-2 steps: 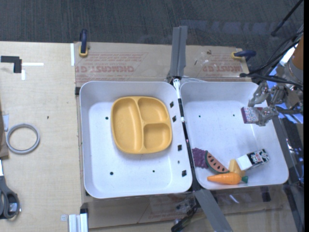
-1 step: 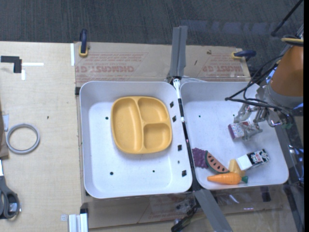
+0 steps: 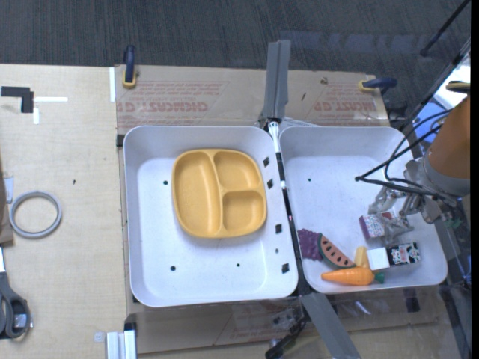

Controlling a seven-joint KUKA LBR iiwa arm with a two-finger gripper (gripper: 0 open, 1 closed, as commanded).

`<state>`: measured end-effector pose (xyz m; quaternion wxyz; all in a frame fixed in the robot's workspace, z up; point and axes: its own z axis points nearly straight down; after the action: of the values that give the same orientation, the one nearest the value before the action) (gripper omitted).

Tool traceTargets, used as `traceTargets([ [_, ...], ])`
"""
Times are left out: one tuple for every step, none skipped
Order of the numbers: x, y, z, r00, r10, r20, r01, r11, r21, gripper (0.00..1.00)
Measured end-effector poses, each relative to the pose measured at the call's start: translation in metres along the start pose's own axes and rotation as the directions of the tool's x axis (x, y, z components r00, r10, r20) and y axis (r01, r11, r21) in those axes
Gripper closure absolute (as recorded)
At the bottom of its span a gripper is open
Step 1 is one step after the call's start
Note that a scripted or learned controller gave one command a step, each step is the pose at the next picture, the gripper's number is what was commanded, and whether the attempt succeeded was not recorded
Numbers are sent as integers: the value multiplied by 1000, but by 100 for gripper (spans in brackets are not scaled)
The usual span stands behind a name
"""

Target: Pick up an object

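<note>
My gripper (image 3: 387,205) hangs low over the right side of the right bin (image 3: 337,170), reaching in from the right. Just beneath it, toward the front, lies a small purple-and-pink packet (image 3: 372,225); whether they touch is unclear. Along the bin's front edge lie purple toy grapes (image 3: 309,241), a watermelon slice (image 3: 336,255), an orange carrot (image 3: 348,276) and a small black-and-white box (image 3: 395,256). The left bin (image 3: 150,260) holds a yellow divided plate (image 3: 219,193).
Black cables (image 3: 389,172) run from the arm across the right bin's far right. On the bench to the left lie a grey tape ring (image 3: 34,214) and scissors (image 3: 13,314). Clamps (image 3: 129,67) hold cardboard behind the bins.
</note>
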<state>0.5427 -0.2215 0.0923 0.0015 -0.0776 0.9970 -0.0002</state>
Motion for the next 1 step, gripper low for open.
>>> traceTargets([
  [5, 37, 0, 957, 291, -1, -291, 957, 0, 100],
])
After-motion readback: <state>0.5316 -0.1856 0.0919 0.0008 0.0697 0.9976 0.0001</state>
